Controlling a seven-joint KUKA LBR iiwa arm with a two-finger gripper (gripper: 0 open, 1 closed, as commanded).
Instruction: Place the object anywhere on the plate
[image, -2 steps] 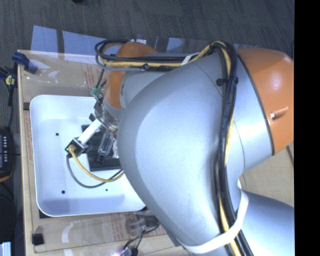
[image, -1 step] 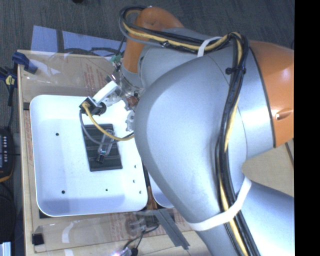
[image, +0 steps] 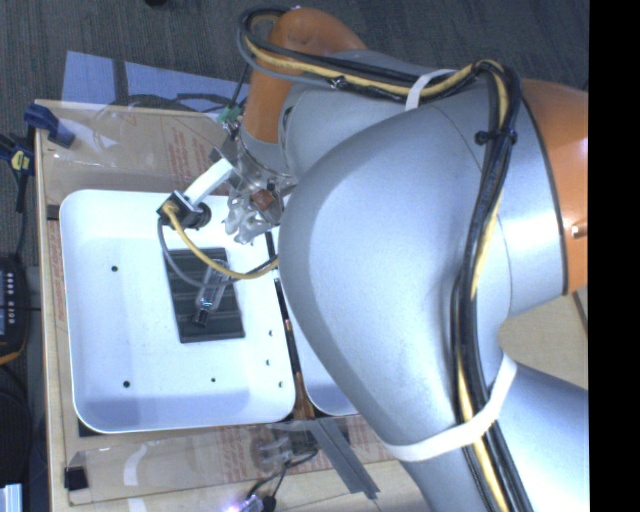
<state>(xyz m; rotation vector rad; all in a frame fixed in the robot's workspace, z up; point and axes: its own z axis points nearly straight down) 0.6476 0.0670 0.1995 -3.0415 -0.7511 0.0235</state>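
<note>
Camera view: claw (image: 212, 300) hangs low over the dark plate (image: 225, 320) in the left bin (image: 110, 330). Object (image: 205, 305), small and metallic, sits at the claw tip, on or just above plate; grip state: cannot tell. Lower gently, release centrally, lift straight.

Big grey arm (image: 420, 250) looms over the bins; gripper (image: 207, 305) sits low on the dark plate (image: 208, 296) in the left bin (image: 120, 330).

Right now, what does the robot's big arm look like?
The arm is fat, rounded and silvery grey, with orange parts near its wrist and at the right. A black and yellow cable runs along it, strapped down by white ties. Its gripper is small, shiny metal.
</note>
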